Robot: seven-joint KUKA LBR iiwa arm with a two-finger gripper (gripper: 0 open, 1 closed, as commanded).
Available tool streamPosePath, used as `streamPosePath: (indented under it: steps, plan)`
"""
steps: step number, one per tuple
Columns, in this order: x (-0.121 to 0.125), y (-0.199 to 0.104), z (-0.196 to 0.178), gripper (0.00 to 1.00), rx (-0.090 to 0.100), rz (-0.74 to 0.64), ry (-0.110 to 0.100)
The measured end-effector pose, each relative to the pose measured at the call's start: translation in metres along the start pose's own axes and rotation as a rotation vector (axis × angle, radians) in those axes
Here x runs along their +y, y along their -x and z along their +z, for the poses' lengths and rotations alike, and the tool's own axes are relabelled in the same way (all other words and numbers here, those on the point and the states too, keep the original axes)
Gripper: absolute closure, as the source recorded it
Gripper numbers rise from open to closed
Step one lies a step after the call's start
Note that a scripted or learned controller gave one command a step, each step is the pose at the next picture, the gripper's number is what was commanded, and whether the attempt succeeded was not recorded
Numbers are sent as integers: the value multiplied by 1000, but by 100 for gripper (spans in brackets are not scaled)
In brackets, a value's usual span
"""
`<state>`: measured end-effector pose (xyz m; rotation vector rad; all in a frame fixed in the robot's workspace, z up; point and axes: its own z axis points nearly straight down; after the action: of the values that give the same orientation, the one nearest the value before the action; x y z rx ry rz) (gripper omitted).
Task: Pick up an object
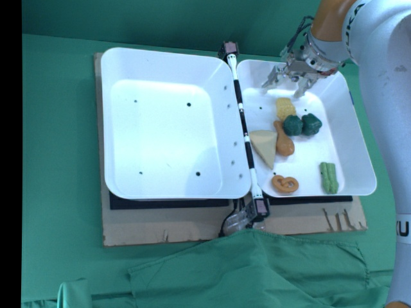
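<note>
The arm [379,76] comes in from the right and bends over the far end of the right bin [359,165]. Its end effector [286,82] hangs above the far left part of that bin, fingers [271,79] spread wide with nothing between them.

All the objects lie in the right bin. Nearest the end effector is a yellow block [286,107], just on the near side of the fingertips and apart from them. Touching its near right edge are two dark green broccoli pieces [302,124], side by side. A brown drumstick [283,141] runs from the block's near edge toward the near side, its fat end beside a pale cheese wedge [263,146] that lies to its left, close to the bin's left wall. Nearer still, a pretzel [284,184] rests by the near rim, and a light green pod [329,177] lies to its right, well apart from the broccoli.

The left bin [115,69] sits beside the right one, with a black and white bar [243,124] running along the seam between them, a small clamp at each end. Both bins rest on a cardboard sheet [128,233] laid over the green counter [58,140]. A fold of green cloth [257,268] covers the near edge of the counter and overlaps the cardboard's near right corner.
</note>
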<state>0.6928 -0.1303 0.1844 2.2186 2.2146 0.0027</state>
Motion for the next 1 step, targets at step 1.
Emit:
streamPosePath:
  steps: [1]
  plan:
    - [2, 1, -16, 100, -3, 2, 11]
